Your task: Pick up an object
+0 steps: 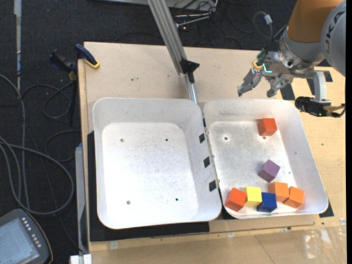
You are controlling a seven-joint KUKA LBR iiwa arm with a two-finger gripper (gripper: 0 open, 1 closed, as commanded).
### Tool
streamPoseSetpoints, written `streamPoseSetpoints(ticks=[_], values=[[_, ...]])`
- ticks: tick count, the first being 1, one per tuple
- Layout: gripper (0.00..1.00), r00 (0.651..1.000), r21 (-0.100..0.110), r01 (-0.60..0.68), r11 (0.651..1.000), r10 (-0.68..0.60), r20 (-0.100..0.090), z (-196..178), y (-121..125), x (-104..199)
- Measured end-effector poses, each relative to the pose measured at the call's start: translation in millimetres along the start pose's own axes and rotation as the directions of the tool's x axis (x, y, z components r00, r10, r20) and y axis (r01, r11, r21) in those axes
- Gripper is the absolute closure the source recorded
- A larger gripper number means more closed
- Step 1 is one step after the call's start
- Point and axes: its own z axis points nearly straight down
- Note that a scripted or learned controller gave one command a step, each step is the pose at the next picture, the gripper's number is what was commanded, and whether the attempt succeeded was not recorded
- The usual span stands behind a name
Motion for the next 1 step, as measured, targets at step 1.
streamPoseSetpoints(ticks=[1], values=[[0.00, 1.000, -0.002, 0.001, 1.000, -0.001, 0.001, -1.9, 0.2, -0.1]])
